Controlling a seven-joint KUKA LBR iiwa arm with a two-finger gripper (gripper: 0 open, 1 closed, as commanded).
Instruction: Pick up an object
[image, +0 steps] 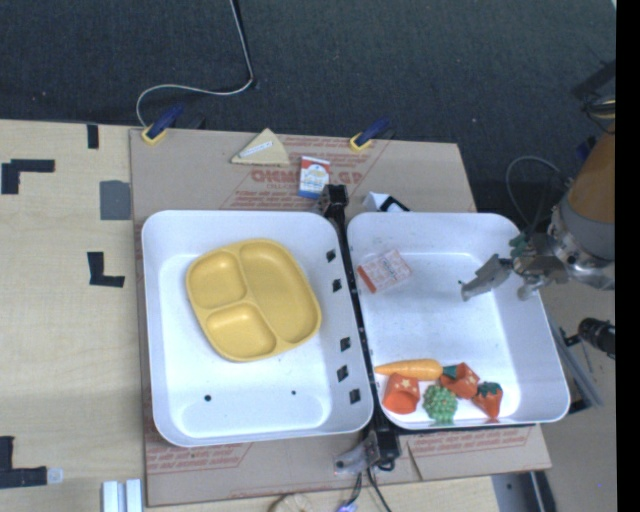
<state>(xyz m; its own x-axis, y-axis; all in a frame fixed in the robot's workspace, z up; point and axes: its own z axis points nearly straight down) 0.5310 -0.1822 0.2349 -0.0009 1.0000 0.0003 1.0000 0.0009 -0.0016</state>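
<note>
Two shallow white bins sit side by side on a cardboard sheet (200, 165). The left bin (170, 400) holds one yellow divided plate (252, 298) with three compartments, lying toward that bin's 11 o'clock area.

The right bin (520, 330) holds six things by my count. One small clear packet with red print (384, 270) lies alone at about 10 o'clock in the bin, near the divider. The other five cluster along the near edge, around 6 o'clock: one orange carrot (408, 369), one red-orange piece (401, 394) just below it, one green bunch like broccoli or grapes (439, 402), and two red strawberry-like pieces (461, 379) (488, 397). These toy foods touch or nearly touch one another; the view is too coarse to be sure which.

The gripper (500, 275) hangs at the bin's 3 o'clock side, over its right wall, with the arm (595, 200) entering from the right. One grey finger (480, 279) juts toward 9 o'clock and a second stubbier one sits beside it; the jaws look spread apart, with nothing between them. The gripper is well apart from both the packet and the food cluster.

Beyond the bins, at 12 o'clock on the cardboard, lie one tan wedge (263, 148) and one small red-and-white carton (314, 177). Two blue-and-yellow clamps (160, 124) (370, 134) grip the cardboard's far edge.
</note>
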